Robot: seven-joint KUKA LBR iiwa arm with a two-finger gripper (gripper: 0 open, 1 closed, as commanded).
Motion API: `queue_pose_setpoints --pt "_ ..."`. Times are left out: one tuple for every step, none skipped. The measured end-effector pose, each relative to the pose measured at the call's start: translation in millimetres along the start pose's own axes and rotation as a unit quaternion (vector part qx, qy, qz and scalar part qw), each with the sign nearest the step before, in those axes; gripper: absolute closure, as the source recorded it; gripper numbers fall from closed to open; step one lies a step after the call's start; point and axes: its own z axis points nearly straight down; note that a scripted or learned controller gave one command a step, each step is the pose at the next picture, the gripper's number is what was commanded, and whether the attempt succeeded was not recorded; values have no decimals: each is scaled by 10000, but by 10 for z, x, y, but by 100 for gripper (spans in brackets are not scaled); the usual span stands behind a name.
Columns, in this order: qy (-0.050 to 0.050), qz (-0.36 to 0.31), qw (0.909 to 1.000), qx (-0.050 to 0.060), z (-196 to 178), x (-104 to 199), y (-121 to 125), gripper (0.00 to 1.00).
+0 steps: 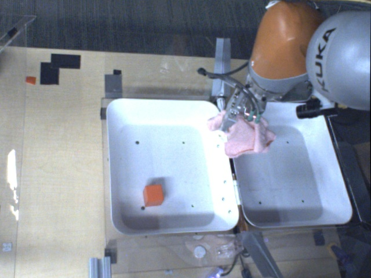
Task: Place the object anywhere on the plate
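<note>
Arm (324, 45) being cut off by upper right frame edge. Fingers of gripper (240, 113) being obscured by wrist hardware; state being left untold. Pink cloth (248, 138) being partly covered at top. Right bin (301, 213) far rim being hidden under arm.

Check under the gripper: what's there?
A pink cloth hangs below the gripper, over the rim between the left bin and right bin. Whatever is under the cloth is covered.

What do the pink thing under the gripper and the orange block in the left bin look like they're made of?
The pink thing looks like soft cloth: it drapes in limp, uneven folds and has a matte surface. The orange block looks rigid, with flat faces, straight edges and a matte finish; whether it is foam, wood or plastic cannot be told. The left bin looks like smooth white moulded plastic, slightly glossy.
</note>
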Motion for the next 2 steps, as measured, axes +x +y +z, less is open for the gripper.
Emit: queue_pose_setpoints --pt "-7 -1912 9816 -10 -40 329 424 100" --pt "6 -1928 9812 -7 56 740 722 100"
